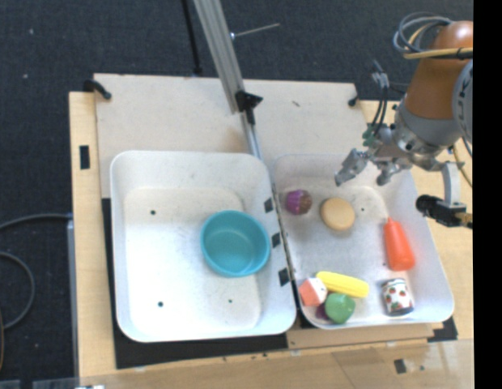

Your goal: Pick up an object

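Gripper [367, 170], fingers apart and holding nothing, hovers at one o'clock of the bun [338, 214], likely lining up a pick.

Arm in from the right, gripper low.
Gripper [367, 173] points down-left, two fingers [349, 169] spread apart, nothing between them; orange band above wrist.

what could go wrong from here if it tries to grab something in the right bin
The end effector hangs open above the right bin's far end with nothing between its fingers, so a descent there may close on air. The yellow piece, green piece and pink block crowd one corner, so a grasp there could catch two.
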You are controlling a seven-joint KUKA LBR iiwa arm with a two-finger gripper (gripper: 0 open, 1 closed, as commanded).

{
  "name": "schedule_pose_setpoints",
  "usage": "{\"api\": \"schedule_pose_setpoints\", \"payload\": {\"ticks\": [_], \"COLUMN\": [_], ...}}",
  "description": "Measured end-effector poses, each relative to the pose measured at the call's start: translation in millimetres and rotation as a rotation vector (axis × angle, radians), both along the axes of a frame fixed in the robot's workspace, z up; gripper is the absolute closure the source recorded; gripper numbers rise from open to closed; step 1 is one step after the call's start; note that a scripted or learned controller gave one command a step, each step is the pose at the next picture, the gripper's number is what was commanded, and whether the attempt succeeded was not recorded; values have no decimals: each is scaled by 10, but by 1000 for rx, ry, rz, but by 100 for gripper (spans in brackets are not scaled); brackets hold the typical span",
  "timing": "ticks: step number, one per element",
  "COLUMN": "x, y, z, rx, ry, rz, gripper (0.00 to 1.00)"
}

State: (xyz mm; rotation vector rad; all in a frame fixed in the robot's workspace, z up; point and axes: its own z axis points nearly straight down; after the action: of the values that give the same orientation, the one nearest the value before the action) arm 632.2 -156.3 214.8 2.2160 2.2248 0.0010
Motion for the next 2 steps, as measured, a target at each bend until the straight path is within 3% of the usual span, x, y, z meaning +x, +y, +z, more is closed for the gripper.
{"api": "schedule_pose_setpoints", "payload": {"ticks": [1, 2], "x": [0, -65], "y": [-1, -107], "z": [0, -538], "rx": [-1, -2], "ry": [0, 6], "rz": [1, -5], "gripper": [0, 0]}}
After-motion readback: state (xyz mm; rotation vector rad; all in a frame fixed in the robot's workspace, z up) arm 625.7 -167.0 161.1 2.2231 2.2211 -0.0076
